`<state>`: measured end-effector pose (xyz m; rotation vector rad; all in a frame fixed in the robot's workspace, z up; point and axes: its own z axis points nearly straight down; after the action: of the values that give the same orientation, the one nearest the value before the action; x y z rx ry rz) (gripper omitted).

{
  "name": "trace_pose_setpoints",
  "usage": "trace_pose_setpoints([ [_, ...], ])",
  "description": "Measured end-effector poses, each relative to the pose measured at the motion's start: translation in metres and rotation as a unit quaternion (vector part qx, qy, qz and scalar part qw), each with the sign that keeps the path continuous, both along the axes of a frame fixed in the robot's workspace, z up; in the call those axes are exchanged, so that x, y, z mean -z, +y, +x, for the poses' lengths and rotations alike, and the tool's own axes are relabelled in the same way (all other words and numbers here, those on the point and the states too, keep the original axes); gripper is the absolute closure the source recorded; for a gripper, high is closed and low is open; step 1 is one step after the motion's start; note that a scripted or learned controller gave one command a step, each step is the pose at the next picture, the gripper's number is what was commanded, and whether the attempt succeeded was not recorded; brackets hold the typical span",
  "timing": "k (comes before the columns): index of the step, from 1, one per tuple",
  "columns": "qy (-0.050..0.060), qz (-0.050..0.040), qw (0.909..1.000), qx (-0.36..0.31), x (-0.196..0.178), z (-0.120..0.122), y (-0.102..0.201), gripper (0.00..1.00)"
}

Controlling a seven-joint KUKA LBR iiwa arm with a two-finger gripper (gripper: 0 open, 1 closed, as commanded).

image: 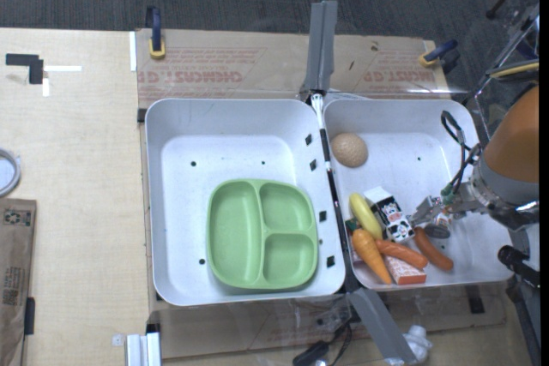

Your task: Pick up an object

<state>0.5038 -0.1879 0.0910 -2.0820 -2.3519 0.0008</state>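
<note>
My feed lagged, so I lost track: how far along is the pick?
Done: the arm has reached into the right bin. In hand: the pincer sits low beside the sausage and the small carton; no item is visibly lifted. Left: closing on an object and raising it. The green tray lies in the left bin.

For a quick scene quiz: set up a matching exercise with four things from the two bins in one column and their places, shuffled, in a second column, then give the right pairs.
Things:
1. green divided plate
2. tan round ball
3. banana
4. gripper

Places:
A. near the far wall of the right bin, apart from the other items
B. low over the right bin, by the sausage
C. alone in the left bin
D. in the right bin's near left part, beside the small carton

Pairs: 1-C, 2-A, 3-D, 4-B
</note>
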Motion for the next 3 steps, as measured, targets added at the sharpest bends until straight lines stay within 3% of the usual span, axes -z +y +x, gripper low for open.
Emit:
trace_pose_setpoints([
  [1, 0.001, 0.0002, 1.0000, 0.001, -0.008, 0.000, 0.000, 1.00],
  [2, 0.001, -0.0005, 0.9982, 0.060, -0.111, 0.001, 0.029, 1.00],
  [3, 0.001, -0.0002, 0.9926, 0.121, -0.034, -0.026, 0.047, 1.00],
])
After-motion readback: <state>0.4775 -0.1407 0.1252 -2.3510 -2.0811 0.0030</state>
